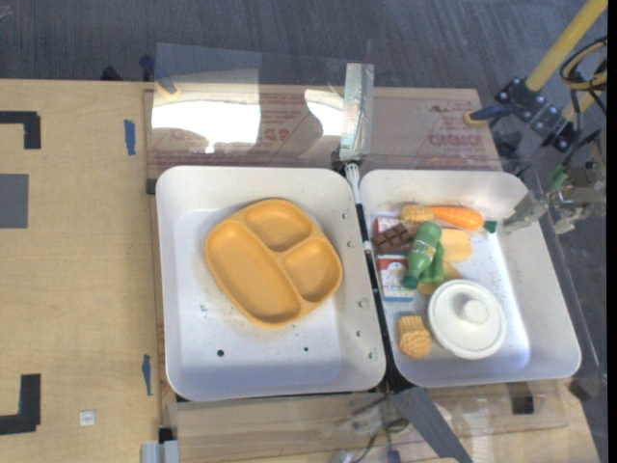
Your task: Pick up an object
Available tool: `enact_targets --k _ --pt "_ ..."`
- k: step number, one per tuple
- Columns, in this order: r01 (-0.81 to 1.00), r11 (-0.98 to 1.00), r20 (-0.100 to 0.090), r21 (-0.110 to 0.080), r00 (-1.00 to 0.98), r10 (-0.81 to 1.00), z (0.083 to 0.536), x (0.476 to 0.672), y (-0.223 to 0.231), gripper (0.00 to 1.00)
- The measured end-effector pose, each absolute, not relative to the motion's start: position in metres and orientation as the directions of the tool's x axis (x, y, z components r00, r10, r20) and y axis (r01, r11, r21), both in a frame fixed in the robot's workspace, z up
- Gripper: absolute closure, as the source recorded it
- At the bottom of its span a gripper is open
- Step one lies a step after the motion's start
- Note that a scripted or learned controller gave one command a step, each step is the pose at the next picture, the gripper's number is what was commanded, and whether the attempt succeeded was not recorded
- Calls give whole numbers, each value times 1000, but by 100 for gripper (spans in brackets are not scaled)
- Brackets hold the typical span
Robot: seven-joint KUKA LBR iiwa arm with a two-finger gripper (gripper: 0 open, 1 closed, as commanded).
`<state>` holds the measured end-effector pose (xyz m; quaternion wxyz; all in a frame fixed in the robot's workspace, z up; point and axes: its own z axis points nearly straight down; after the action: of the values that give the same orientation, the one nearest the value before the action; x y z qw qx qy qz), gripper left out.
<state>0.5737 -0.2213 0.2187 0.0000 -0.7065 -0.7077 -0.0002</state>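
Note:
The right bin (549, 297) holds a heap of toy food. An orange carrot (453, 217) lies at the back beside a small corn cob (416, 213). A green bottle (422, 255) leans across a yellow piece (455, 247), with a brown chocolate bar (390, 235) and a red-and-white carton (394, 279) to its left. A white lidded pot (467, 318) stands at the front, next to another corn piece (415, 336). My gripper (540, 207) hangs over the bin's far right rim, apart from all of these, small and blurred at the view's edge.
The left bin (183, 258) bears an orange divided plate (273, 260). A clear plastic sheet and a taped upright strip (355, 114) stand behind the bins. A yellow pole (576, 29) and cables (588, 66) crowd the upper right corner.

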Motion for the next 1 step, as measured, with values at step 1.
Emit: enact_targets --k 1 --pt "988 152 2 -2 -152 988 171 571 -213 0"
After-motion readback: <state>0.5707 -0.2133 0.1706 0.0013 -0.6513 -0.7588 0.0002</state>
